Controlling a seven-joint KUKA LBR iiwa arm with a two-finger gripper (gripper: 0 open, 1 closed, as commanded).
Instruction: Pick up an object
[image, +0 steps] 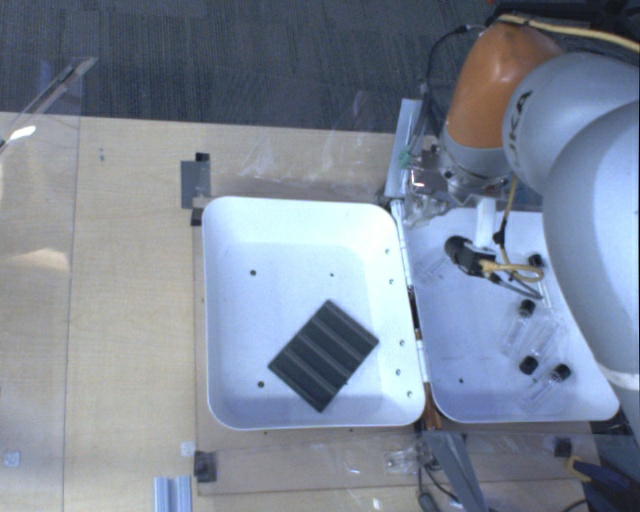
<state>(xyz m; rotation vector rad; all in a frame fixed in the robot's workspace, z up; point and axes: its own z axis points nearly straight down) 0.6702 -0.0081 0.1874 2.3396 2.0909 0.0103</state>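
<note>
Grey arm (590, 190) fills the right; its gripper (428, 192) sits at the right bin's (480, 390) upper-left corner, open or closed I cannot tell. Seemingly nothing is lifted yet: the black ribbed pad (325, 355) lies in the left bin (260, 240).

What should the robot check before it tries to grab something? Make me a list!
1. Something to grab: a dark ribbed block lies flat in the left bin. Ok.
2. Nothing lies on top of the block. Ok.
3. Room around the block: its lower corner is close to the bin's front wall, and I can't see if they touch. Cannot tell.
4. Arm above the block: it hangs over the right bin instead. Not ok.
5. Other choices: small clear pieces with black caps lie in the right bin beside the arm, too small to judge. Cannot tell.
</note>
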